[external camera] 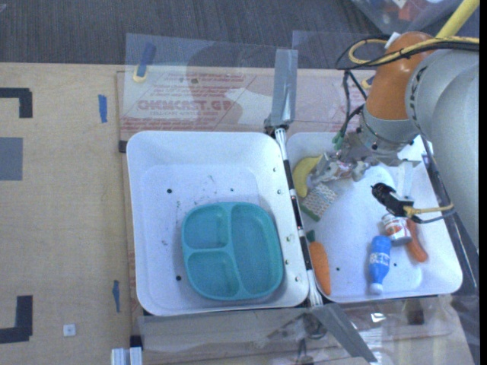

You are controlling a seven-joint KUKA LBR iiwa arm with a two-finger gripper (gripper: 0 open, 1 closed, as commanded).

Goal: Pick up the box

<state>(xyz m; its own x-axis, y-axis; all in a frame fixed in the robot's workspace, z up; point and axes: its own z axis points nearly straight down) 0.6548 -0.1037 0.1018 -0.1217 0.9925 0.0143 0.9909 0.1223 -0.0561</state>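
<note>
Gripper [340,167] is hanging low in the right bin [449,280] — reaching step — with the small box [320,201] just below and left of it. Next it needs to drop onto the box.

Tray [230,251] in left bin [152,154]; bottle [378,262], carrot [319,267] in right bin [445,276].

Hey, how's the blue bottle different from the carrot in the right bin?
The blue bottle is blue with a white label and lies out on the bin floor; the carrot is plain orange and lies along the bin's left wall. The bottle looks thicker, the carrot tapers. Both lie flat near the front of the right bin.
</note>
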